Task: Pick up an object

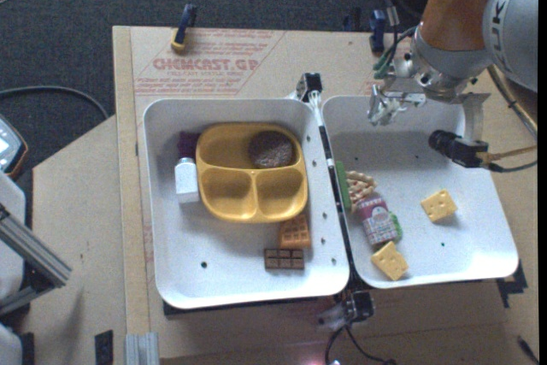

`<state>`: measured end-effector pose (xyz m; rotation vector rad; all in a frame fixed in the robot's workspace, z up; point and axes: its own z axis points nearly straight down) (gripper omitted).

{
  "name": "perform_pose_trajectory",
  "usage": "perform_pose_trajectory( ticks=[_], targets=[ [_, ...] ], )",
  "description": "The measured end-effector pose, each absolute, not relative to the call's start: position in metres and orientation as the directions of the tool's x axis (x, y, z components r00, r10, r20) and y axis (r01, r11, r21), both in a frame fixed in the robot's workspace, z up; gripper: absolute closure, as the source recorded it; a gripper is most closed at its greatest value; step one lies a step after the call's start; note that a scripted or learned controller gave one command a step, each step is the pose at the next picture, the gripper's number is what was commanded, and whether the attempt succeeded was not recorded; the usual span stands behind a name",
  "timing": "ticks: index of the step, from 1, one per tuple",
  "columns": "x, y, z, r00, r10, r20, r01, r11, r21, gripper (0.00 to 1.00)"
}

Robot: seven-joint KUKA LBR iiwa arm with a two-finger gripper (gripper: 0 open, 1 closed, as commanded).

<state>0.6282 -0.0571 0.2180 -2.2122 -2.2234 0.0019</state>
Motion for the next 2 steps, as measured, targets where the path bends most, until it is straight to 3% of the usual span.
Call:
perform_pose_trajectory(
  ticks=[1, 2],
  targets=[
    [0.613, 0.004, 0.230, -0.007, 1.000, 0.003, 1.000, 0.007, -0.003, 1.00],
    [0.613, 0.001, 0.216, 0.000, 1.000, 0.001, 1.000, 0.000, -0.005, 1.00]
  ],
)
